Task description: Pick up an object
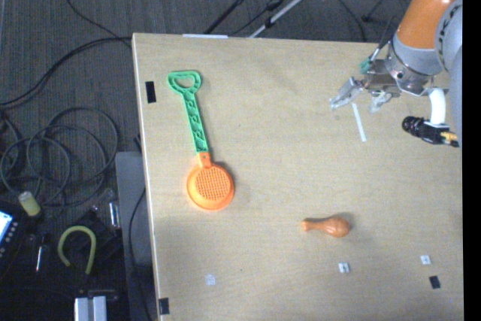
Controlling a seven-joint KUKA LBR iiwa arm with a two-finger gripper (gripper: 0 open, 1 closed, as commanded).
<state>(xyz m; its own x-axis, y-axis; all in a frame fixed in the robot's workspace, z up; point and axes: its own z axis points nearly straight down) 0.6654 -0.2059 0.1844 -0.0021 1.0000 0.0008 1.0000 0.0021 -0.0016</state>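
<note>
Camera view: gripper (353, 97) is held high, fingers spread and holding nothing, well apart from strainer (204, 156) and drumstick (328, 225).

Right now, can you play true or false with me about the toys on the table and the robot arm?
1. The green-handled strainer with the round orange mesh head lies flat on the tan wooden tabletop. True.
2. The small orange plastic drumstick is caught in the jaws. False: it lies alone on the tabletop, well away from the gripper.
3. The strainer's green handle points toward the far edge of the table. True.
4. The drumstick is touching the strainer. False: bare tabletop lies between them.
5. The grey arm with the orange band reaches in from the picture's left side. False: it comes in from the right.
</note>
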